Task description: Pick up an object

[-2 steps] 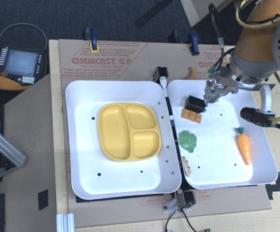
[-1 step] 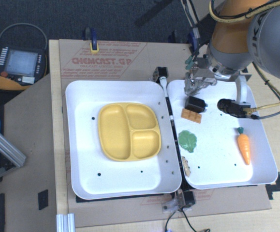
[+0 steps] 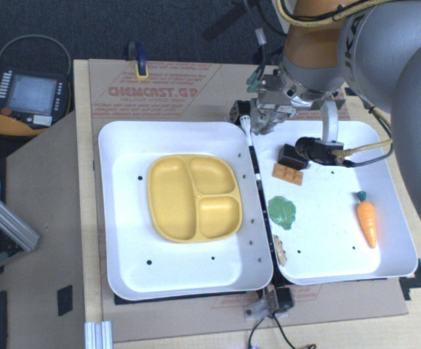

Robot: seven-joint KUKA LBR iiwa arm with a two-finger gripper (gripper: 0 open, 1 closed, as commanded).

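My gripper (image 3: 265,119) hangs over the back left corner of the right bin (image 3: 341,264), close to the wall between the two bins. Nothing shows in its grasp. In the right bin lie a brown ridged block (image 3: 288,172), a green leafy piece (image 3: 282,212), an orange carrot (image 3: 367,222) near the right wall, and a small tan scrap (image 3: 278,251) by the left wall. The brown block is the closest of these, a short way in front of the gripper and to its right.
A yellow divided plate (image 3: 194,196) fills the middle of the left bin (image 3: 123,253). A black fitting with a cable (image 3: 318,151) sits just behind the brown block. The grey arm (image 3: 385,49) covers the back right of the bench.
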